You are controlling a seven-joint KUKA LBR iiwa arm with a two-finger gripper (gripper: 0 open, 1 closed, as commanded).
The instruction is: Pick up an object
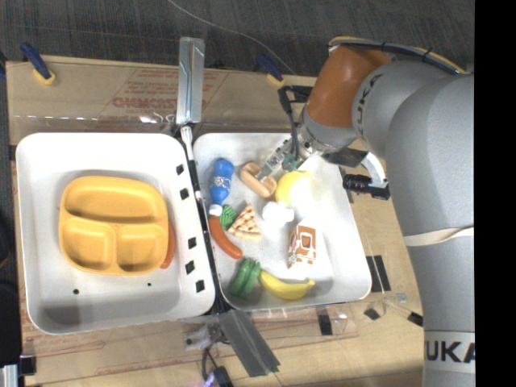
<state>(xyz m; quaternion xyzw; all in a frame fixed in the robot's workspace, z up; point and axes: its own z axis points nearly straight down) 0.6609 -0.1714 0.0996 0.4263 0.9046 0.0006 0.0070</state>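
From my remote seat, the end effector [284, 158] is down in the right bin [343, 252], near its far wall, sitting right between the hot dog [258, 179] and the yellow lemon [292, 187]. Can't tell whether it's clamped or loose, too small and cluttered there, and I don't see anything clearly caught in it. The hot dog is just left of it, the lemon just below it, both practically touching the tip. Further left is the blue bottle [222, 177]. Toward the near side from the end effector: a pizza slice [246, 223], a white-and-orange carton [303, 245], a red chili [224, 240], a green pepper [245, 276] and a banana [287, 285]. Way off left, the other bin [40, 297] holds a yellow divided tray [113, 222]. Both bins sit on the cardboard-covered desk [97, 91].
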